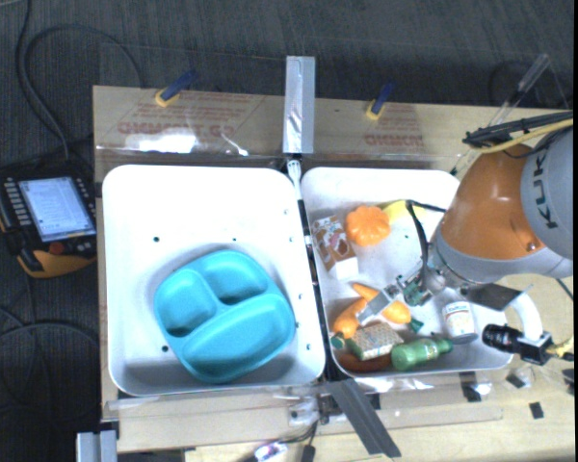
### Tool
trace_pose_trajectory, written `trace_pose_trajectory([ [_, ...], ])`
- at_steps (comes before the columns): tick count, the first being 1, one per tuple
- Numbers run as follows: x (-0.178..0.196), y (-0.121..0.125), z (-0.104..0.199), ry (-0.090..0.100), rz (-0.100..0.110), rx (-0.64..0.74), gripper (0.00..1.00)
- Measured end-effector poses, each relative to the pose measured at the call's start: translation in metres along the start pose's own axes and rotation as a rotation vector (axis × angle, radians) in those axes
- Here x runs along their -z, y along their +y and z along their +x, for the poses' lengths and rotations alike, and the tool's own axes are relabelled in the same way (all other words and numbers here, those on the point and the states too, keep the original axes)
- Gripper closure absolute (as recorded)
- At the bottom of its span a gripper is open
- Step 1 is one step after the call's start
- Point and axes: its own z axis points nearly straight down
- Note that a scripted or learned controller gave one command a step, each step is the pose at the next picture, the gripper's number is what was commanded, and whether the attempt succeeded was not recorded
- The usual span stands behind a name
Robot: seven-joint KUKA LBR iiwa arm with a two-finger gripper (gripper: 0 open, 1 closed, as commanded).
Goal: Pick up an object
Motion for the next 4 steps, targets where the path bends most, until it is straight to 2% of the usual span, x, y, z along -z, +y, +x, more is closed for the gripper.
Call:
trace_pose_trajectory([
  [1,0.009,0.001,0.0,0.002,-0.002,-0.001,1.0],
  [2,0.086,0.055,-0.021,-0.005,-0.001,-0.086,1.0],
  [3,0.086,0.055,-0.021,-0.005,-0.001,-0.086,0.0],
  [4,-0.015,-0.017,-0.014,-0.001,0.0,-0.161,0.0],
])
